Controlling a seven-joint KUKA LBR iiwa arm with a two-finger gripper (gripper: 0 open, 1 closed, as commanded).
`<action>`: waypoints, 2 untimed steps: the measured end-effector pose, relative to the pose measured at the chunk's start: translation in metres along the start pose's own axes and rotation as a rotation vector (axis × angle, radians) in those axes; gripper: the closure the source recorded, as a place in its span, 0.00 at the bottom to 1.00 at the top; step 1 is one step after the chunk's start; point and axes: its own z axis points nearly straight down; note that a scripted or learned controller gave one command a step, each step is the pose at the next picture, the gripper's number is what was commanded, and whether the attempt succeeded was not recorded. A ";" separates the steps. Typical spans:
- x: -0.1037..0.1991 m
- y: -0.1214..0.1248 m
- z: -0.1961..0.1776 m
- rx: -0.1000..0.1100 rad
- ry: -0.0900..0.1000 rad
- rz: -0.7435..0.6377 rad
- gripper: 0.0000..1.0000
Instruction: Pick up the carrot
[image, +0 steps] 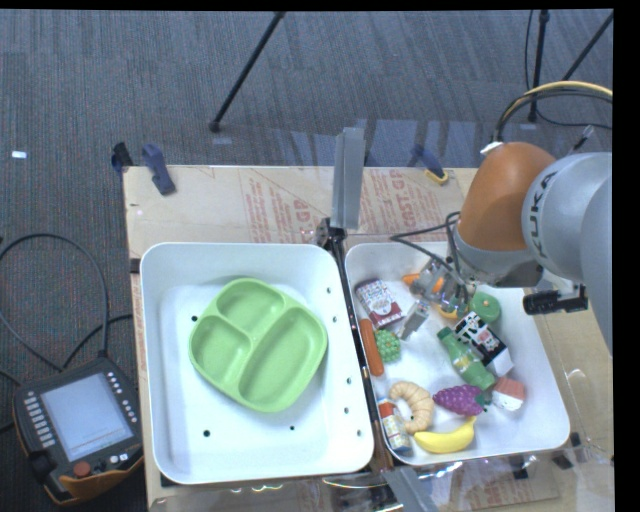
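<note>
Over the right bin (553, 400): gripper (428, 300) in approach, carrot (371, 347) not yet grasped.
In the camera view, the carrot lies along the bin's left wall, just left of a green knobbly toy (388, 346) and below a red packet (380, 300). The gripper hangs to the upper right of the carrot, apart from it, with nothing between its fingers; whether they are spread I cannot tell. Next, I judge, it must shift left and descend, aligned across the carrot.

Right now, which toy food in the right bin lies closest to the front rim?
The yellow banana, curved beside the front rim, below the purple grapes and croissant.
</note>
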 end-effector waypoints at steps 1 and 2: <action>0.034 -0.011 0.000 0.001 0.000 0.203 0.00; 0.012 0.022 0.000 0.001 0.001 0.268 0.00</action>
